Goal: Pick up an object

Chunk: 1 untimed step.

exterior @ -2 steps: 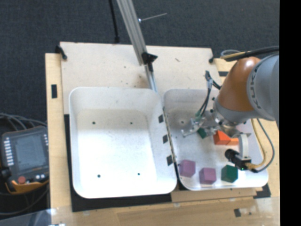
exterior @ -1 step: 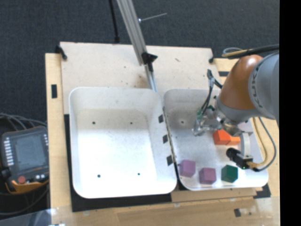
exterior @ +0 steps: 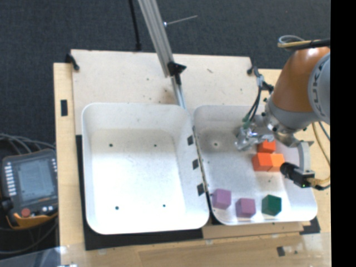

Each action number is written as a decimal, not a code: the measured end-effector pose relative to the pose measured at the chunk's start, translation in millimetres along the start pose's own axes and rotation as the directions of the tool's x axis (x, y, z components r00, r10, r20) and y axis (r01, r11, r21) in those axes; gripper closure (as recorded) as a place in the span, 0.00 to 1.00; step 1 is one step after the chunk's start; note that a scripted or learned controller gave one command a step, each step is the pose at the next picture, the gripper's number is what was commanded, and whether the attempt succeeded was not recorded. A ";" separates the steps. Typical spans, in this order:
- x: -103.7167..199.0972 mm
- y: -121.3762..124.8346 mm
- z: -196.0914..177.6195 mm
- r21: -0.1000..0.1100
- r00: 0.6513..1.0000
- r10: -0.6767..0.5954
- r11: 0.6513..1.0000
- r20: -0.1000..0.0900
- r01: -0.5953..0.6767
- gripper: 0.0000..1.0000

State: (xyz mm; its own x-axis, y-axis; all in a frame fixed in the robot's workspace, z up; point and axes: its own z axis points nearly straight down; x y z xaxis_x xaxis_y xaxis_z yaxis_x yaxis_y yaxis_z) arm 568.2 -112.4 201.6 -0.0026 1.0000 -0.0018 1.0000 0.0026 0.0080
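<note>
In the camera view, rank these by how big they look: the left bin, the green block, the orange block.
1. left bin, by far the largest
2. orange block
3. green block, only slightly smaller-looking than the orange, so that order is unsure

The arm's wrist and orange band [exterior: 300, 88] hang over the pincer [exterior: 248, 136], so I can't make out how its fingertips stand; they are a small metallic blur. Just right of the pincer, an orange block [exterior: 267, 147] has its upper part tucked under the wrist housing. The arm itself is cut off at the right edge. Behind and left of the pincer, a slanted metal pole [exterior: 158, 32] runs out of the top edge. Far to the pincer's left, a handheld control pad [exterior: 30, 185] is clipped by the left edge, its screen too dim to read.
</note>
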 end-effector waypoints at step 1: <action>-1.4 2.3 -50.9 0.000 1.000 -0.001 1.000 0.000 0.001 1.00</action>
State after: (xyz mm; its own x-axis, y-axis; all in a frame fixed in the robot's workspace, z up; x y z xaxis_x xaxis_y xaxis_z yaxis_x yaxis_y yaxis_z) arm 570.1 -113.7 252.5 -0.0033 1.0000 -0.0017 1.0000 0.0033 0.0077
